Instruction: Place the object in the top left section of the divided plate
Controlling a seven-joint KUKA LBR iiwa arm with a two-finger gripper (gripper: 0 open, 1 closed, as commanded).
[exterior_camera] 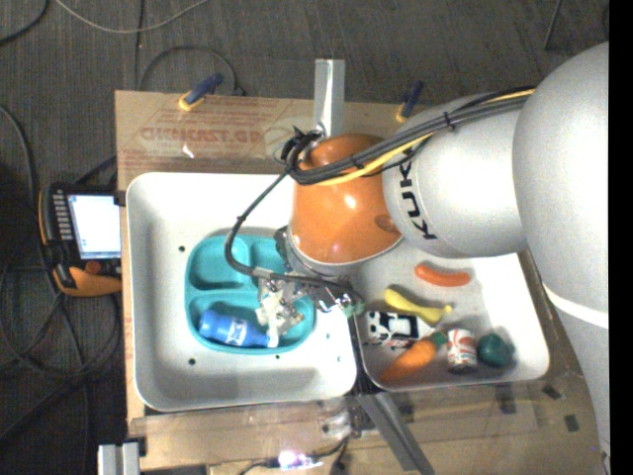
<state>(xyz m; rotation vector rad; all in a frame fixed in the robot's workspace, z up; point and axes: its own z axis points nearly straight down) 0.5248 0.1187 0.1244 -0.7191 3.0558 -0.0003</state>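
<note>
1. So the big grey KUKA arm (495,176) comes in from the right, and its orange band (341,206) sits right over the seam between the two white bins.
2. The gripper (280,310) hangs down over the left bin (148,295), low over the right side of the teal divided plate (213,270). It's a tangle of pale bits and cable from where I'm looking, so I honestly can't tell how the tool is set or whether anything is in it.
3. The plate lies in the middle of the left bin. Its upper sections look bare where I can see them, though the arm covers the upper right part.
4. There's a blue can-like object (229,327), with a white patch on it, lying on its side in the plate's bottom section, just to the left of the gripper. Whether they touch, can't say.
5. Right bin (524,295) has the rest of the stuff: an orange-red sausage-shaped thing (442,275) up top, a yellow banana (415,306) below it, a black-and-white item (388,327) near the bin's left wall, a carrot (413,357) along the front, a small red-and-white can (460,348) beside it, and a dark green ball (495,348) furthest right.
6. Off to the left of the bench there's a handheld pendant with a lit screen (89,226), and cables run over the floor behind.
</note>
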